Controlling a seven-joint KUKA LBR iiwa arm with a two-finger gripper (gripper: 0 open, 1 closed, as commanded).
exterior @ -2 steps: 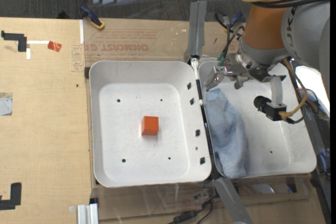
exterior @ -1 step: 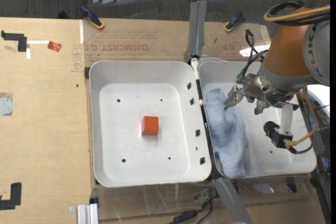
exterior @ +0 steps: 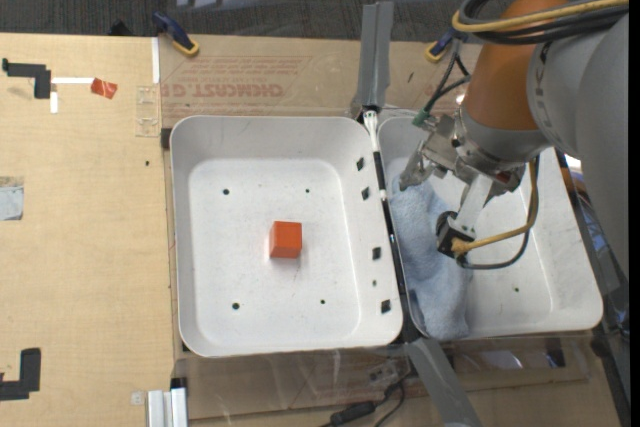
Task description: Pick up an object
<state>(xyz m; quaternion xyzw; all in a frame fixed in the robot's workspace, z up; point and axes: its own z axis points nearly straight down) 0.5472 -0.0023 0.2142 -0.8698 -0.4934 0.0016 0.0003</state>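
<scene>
An orange-red cube (exterior: pixel 286 240) lies near the middle of the left white bin (exterior: pixel 200 215). A crumpled pale blue cloth (exterior: pixel 432 260) lies along the left side of the right bin (exterior: pixel 560 305). My gripper (exterior: pixel 428 212) hangs over the right bin, just above the upper part of the cloth. It is open, its two fingers spread apart with nothing between them. One fingertip (exterior: pixel 406 182) is near the wall between the bins, the other over the cloth. The cube is well to the left of the gripper, across that wall.
The grey arm with its orange band (exterior: pixel 510 75) covers the upper right bin. A yellow cable (exterior: pixel 500 240) loops beside the gripper. Cardboard (exterior: pixel 260 75) lies behind the bins, and a wooden board (exterior: pixel 70 215) with a small red piece (exterior: pixel 103 88) lies left.
</scene>
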